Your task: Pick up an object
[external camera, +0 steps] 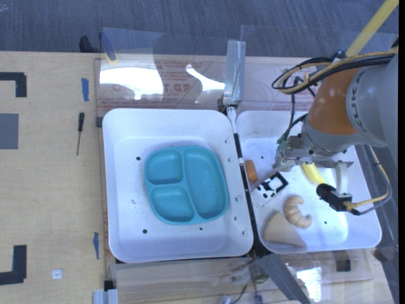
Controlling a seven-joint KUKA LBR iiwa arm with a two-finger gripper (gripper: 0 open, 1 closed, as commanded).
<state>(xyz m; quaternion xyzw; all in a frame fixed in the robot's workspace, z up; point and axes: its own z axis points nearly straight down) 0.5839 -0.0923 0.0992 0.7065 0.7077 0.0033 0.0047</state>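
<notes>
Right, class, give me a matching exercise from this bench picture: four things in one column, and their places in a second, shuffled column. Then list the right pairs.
Things:
1. teal divided plate
2. croissant
3. screwdriver
4. orange band

Places:
A. on the wooden bench, left of both bins
B. on the arm, above the wrist
C. in the left bin
D. in the right bin, toward its near edge

Pairs: 1-C, 2-D, 3-A, 4-B

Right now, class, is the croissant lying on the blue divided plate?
No, the croissant lies in the right bin, while the blue divided plate sits in the left bin.
</notes>
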